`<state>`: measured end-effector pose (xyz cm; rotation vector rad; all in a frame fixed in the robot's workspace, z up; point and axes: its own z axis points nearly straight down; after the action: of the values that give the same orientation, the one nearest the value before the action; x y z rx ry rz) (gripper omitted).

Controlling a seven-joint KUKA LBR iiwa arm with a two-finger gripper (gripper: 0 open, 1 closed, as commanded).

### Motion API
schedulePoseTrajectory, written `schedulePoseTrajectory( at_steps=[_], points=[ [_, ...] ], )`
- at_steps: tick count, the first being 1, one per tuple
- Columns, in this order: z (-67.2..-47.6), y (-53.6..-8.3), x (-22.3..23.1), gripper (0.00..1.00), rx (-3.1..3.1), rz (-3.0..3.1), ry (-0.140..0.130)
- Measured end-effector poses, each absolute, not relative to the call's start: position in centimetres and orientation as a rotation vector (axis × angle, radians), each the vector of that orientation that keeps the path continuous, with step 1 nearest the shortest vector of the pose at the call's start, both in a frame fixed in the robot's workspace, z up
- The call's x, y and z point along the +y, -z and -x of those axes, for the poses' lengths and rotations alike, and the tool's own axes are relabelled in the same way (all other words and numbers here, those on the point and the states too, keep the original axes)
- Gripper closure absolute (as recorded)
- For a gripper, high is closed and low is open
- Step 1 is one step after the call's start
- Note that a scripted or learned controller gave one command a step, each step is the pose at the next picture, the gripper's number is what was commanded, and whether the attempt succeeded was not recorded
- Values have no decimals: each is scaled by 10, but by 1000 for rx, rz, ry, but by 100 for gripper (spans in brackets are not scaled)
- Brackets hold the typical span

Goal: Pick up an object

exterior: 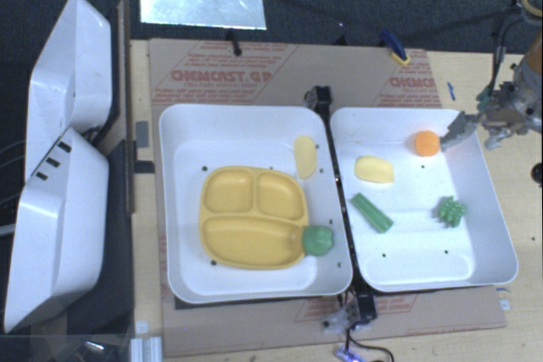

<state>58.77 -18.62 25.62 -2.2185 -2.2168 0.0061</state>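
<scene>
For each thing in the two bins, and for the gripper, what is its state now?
yellow tray: flat in the left bin, compartments bare
green ball: touching the tray's right corner
pale yellow piece: lying by the left bin's right wall
yellow lump: lying free, right bin
orange ball: free, beside the gripper
green stick: lying flat
spiky green toy: lying free
gripper: holds nothing

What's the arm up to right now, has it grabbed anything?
Gripper at right bin's far edge, nothing between its fingers. Orange ball just beside it, not gripped. Nothing blocking the ball.
</scene>
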Motion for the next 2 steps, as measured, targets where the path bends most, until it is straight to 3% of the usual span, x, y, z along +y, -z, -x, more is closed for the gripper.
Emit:
schedulePoseTrajectory(
  at_steps=[1, 2],
  points=[
    [-589, -260, -186, 0, -2223, 2221, 1],
    [-596, -202, -182, 0, -2221, 2218, -2]
  ],
)
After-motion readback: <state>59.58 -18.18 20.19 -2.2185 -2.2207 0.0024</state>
